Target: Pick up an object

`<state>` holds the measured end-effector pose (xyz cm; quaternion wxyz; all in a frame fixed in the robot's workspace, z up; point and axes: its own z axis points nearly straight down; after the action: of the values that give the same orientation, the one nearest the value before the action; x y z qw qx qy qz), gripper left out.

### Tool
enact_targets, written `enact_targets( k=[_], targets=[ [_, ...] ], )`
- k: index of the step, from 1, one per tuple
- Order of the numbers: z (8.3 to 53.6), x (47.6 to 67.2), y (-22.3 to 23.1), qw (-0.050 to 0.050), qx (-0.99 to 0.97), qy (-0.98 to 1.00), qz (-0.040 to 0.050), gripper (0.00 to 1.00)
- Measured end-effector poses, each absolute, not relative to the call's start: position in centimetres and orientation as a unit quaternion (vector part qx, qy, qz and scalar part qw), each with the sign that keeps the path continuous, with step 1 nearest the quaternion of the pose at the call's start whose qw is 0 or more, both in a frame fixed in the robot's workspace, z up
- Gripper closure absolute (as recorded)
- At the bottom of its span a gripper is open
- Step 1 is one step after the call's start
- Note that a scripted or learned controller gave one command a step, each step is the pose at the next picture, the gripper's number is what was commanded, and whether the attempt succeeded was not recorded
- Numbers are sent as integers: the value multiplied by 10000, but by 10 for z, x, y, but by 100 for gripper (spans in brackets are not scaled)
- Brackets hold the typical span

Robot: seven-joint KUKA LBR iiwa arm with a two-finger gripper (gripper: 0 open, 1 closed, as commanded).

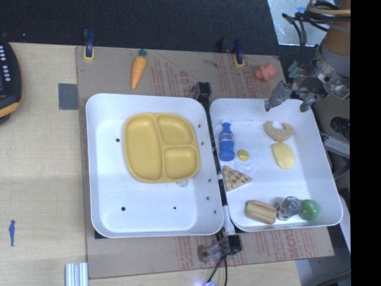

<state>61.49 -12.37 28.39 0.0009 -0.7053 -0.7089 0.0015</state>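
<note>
With our end effector (290, 98) hovering, fingers spread and holding nothing, over the right bin's (318, 159) upper edge, we judge the nearest piece, a beige croissant-shaped toy (278, 131) just below, light, rigid, best pinched across its narrow middle.

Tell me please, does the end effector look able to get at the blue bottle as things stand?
Probably yes: the end effector hangs over the right bin's far edge, and the blue bottle lies uncovered.
</note>
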Motion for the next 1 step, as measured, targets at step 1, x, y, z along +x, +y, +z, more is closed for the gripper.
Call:
enact_targets(
  k=[1],
  targets=[
    [198, 516, -99, 84, -7060, -7082, 59, 0]
  ],
)
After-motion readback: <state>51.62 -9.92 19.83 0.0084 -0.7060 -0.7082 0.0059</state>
